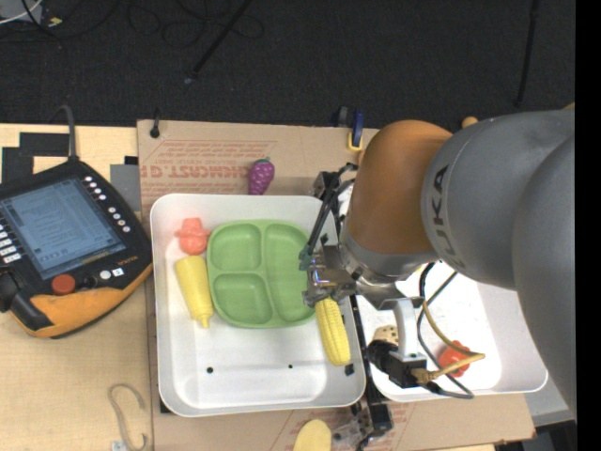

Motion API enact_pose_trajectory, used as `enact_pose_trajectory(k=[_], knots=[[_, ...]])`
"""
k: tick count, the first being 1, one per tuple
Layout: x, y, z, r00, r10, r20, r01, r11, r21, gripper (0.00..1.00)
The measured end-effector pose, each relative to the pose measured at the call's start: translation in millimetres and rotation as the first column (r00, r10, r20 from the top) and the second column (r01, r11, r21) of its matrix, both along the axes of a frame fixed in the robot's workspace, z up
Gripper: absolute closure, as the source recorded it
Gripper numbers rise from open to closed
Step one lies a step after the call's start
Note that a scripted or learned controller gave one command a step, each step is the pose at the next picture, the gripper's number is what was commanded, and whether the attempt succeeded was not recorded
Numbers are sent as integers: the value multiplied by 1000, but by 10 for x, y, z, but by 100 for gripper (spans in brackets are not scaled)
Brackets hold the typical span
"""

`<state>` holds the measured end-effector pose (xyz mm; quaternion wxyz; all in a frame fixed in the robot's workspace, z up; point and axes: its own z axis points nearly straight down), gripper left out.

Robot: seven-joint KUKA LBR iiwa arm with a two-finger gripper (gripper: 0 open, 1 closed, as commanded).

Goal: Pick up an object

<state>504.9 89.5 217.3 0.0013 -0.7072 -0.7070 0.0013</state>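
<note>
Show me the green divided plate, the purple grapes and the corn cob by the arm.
green divided plate (246, 272), camera view, centre divider.
purple grapes (261, 175), camera view, middle of bunch.
corn cob (332, 332), camera view, mid-length.

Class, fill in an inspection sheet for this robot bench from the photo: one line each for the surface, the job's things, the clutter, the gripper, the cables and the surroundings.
Surface: left shallow white bin and right shallow white bin side by side on a brown cardboard sheet.
Job's things: in the left bin, a green three-compartment plastic plate, a yellow toy corn cob at its right, a yellow toy cob at its left, an orange-pink toy; in the right bin, a small red toy.
Clutter: purple toy grapes and a yellow rounded toy lie outside the bins.
Gripper: hidden beneath the grey and orange arm; state unclear.
Cables: black wires under the wrist.
Surroundings: orange-edged control pendant at left.
</note>
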Motion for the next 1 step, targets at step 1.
enact_pose_trajectory(k=[1], knots=[[54, -54, 193, 1000, -1, 1, 1, 1000, 0, 100]])
